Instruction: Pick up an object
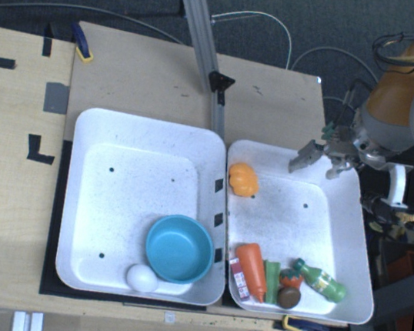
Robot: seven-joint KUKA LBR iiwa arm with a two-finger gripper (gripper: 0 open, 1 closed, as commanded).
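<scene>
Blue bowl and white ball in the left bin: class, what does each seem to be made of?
Blue bowl: probably plastic, with an even colour and a smooth, slightly glossy wall. White ball: smooth and matte, perhaps plastic or foam; the view leaves it open.

Even, soft overhead light, faint shadows, slightly grainy and soft throughout.
</scene>
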